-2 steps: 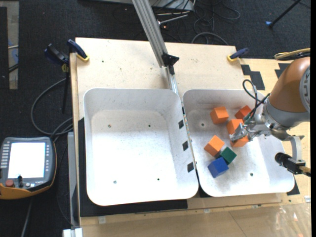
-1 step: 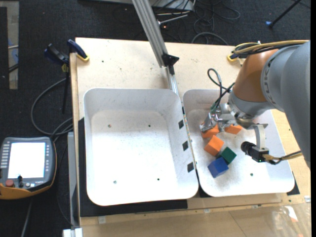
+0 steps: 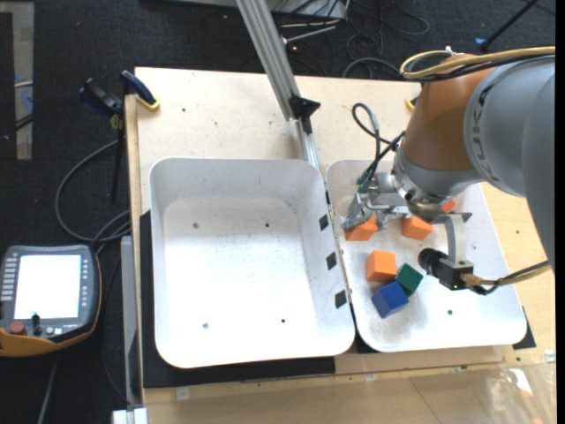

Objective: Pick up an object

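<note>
Orange block (image 3: pixel 360 230) sat at the jaws (image 3: pixel 364 221), on their near side in your right bin (image 3: pixel 494 325); whether they gripped it, you couldn't tell.

Overhead view of a bench with two shallow white bins side by side. The left bin (image 3: pixel 238 254) sits beside the right bin (image 3: pixel 494 316), which holds orange blocks (image 3: pixel 381 265), a green block (image 3: pixel 410 278) and a blue block (image 3: pixel 389 299). The grey arm's gripper (image 3: pixel 380 208) hangs over an orange piece (image 3: pixel 360 230) at the far left.
</note>
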`<state>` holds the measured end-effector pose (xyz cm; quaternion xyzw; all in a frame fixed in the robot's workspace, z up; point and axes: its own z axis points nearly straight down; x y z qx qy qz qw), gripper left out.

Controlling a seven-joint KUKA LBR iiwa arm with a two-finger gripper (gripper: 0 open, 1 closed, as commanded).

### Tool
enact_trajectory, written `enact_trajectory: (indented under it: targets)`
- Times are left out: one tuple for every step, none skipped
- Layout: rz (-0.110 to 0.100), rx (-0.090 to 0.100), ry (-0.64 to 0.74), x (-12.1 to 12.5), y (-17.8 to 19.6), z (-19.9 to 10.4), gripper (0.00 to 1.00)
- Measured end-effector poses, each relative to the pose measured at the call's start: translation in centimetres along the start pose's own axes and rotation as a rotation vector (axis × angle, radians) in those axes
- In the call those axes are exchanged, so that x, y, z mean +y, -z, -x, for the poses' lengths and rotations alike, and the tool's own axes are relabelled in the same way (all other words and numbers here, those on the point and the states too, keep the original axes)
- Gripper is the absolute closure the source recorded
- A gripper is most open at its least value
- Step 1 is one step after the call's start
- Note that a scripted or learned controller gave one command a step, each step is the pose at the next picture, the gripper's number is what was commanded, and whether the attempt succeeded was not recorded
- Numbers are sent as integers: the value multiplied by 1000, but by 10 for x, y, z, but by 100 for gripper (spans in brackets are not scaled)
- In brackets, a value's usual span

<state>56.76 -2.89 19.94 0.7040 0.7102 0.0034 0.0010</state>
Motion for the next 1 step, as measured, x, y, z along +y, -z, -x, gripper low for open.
enact_trajectory:
  targets:
    - [-8, 0, 2, -13, 0, -74, 100]
